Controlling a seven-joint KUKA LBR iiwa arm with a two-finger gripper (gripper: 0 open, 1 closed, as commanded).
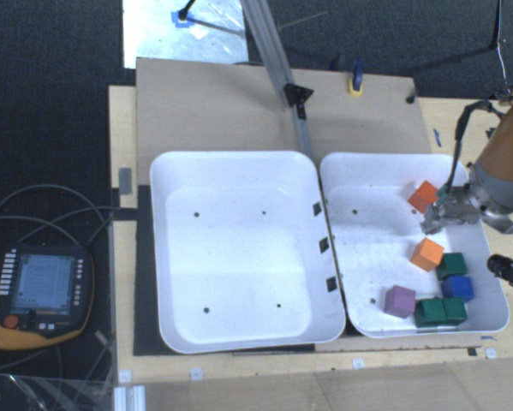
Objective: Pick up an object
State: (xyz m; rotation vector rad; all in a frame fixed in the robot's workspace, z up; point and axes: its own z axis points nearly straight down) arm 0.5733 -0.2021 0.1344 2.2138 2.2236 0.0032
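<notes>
Care is called for in the step in hand, judged to be the descent onto one block in the right bin (pixel 350 302). The jaws (pixel 434 221) hang low over that bin's far right part, between two orange blocks: the upper orange block (pixel 423 195) lies just up and left of them, and the lower orange block (pixel 426 253) just below. Whether the jaws are spread or closed cannot be told from this view, and nothing can be seen held between them.

A clean pick would be helped if one block were chosen and the jaws centred squarely over it before any closing. The lower orange block touches or nearly touches a dark green block (pixel 451 265), so a finger set down on that side could be blocked or could shove the neighbour. The upper orange block stands apart from the others and looks the easier target.

The right bin holds all the loose things: the two orange blocks, the dark green block, a blue block (pixel 458 288) just below it, a larger green block (pixel 440 312) against the near wall, and a purple block (pixel 400 300) just left of that. These lie clustered toward the bin's near right corner. The left bin (pixel 166 229) sits beside it on the desk (pixel 222 101), their walls touching along the middle.
</notes>
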